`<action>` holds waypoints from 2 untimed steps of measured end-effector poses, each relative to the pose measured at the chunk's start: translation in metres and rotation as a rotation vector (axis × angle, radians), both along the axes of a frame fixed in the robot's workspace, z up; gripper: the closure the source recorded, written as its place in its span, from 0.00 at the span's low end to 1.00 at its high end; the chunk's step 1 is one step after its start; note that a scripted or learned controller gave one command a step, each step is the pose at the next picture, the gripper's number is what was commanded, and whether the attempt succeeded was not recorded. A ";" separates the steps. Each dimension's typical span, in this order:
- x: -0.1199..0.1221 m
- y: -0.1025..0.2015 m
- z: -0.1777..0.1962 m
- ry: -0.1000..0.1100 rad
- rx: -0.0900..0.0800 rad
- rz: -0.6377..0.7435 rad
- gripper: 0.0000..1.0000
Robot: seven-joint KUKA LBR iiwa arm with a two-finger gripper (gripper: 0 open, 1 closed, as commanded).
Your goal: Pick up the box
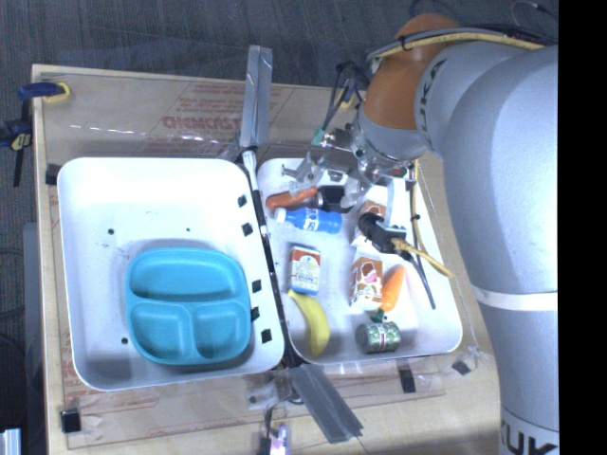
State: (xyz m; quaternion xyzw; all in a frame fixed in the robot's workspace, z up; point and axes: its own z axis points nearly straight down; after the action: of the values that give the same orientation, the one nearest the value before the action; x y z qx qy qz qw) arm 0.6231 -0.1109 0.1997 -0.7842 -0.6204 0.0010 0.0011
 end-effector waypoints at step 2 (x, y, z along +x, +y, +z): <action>-0.050 -0.012 -0.097 0.000 -0.003 -0.090 1.00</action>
State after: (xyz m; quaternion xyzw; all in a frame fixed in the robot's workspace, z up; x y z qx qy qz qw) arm 0.5727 -0.1227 0.1025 -0.8113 -0.5846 0.0019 0.0002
